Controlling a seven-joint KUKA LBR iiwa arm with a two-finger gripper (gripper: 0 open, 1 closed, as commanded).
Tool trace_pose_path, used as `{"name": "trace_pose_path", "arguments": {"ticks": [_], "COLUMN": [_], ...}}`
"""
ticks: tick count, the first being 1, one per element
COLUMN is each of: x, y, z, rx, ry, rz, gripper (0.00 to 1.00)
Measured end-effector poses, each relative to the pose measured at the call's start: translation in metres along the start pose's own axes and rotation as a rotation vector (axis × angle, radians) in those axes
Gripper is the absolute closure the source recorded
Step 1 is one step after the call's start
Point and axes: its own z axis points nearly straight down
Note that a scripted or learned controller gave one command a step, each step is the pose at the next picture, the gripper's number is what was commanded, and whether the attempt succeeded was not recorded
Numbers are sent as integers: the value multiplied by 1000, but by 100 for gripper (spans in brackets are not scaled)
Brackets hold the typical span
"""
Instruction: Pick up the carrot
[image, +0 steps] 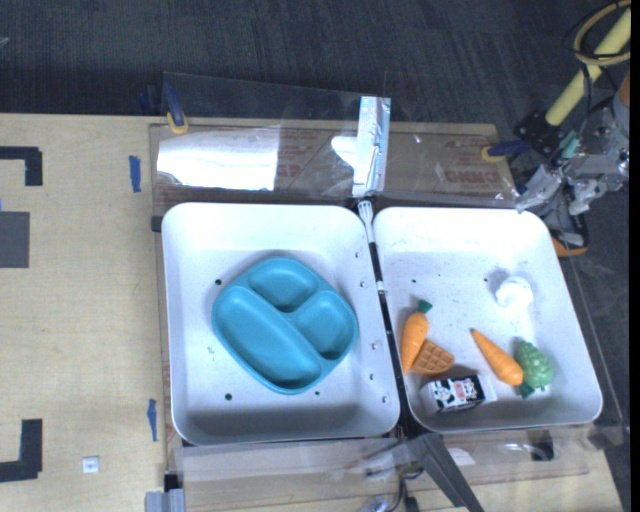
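Looking down, we see the small orange plastic carrot (497, 357) lying flat at 5 o'clock in the right white bin (455, 235), touching green toy broccoli (534, 365). The pincer (572, 180) waits at 2 o'clock; we cannot tell its state.

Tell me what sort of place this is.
Probably a robot manipulation lab bench, not a kitchen: two white bins sit side by side on a wooden board, one holding toy food such as a carrot, with blue tape marks on the board.
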Motion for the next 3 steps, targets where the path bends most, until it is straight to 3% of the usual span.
{"name": "trace_pose_path", "arguments": {"ticks": [1,2,3], "x": [27,36,26], "y": [-9,-83,-142], "z": [94,111,166], "rx": [5,1,-4], "ry": [2,0,-1], "rz": [-100,-53,-143], "gripper": [0,0,0]}}
